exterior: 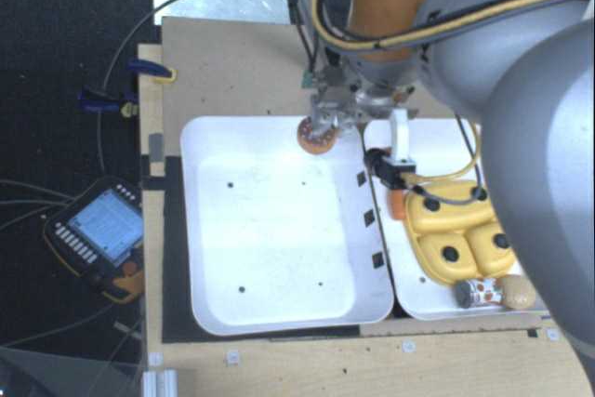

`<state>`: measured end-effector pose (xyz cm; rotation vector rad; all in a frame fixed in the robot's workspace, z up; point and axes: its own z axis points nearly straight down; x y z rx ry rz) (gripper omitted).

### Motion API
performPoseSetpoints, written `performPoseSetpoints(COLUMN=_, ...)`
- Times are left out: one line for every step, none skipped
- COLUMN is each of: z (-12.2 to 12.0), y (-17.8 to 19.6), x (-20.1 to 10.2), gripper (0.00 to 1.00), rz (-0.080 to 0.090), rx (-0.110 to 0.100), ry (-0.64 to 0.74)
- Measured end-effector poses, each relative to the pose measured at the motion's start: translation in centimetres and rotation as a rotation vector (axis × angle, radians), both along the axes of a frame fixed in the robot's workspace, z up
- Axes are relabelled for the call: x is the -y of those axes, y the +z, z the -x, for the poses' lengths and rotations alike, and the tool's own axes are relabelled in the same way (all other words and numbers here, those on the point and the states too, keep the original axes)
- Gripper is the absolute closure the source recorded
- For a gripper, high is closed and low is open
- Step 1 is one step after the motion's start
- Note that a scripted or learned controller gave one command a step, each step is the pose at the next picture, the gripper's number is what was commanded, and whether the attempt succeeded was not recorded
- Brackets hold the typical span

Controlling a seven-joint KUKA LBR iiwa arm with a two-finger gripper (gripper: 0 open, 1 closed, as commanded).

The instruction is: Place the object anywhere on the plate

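Jaws of the gripper (323, 118) hang above the left bin's (270, 228) far edge, apparently clamped on a small round brownish object (316, 138) just beneath them.

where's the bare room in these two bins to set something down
The left bin is bare over nearly its whole floor; a small round brown object sits at its top right rim under the gripper. The right bin is crowded: a yellow toy, a small can and the arm leave a strip near its top.
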<state>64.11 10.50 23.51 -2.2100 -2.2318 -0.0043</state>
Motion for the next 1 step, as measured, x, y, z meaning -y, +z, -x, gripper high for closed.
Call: performPoseSetpoints(z=-0.03, y=0.01, x=0.31, gripper=0.0, rz=0.002, rx=0.0, ry=-0.005)
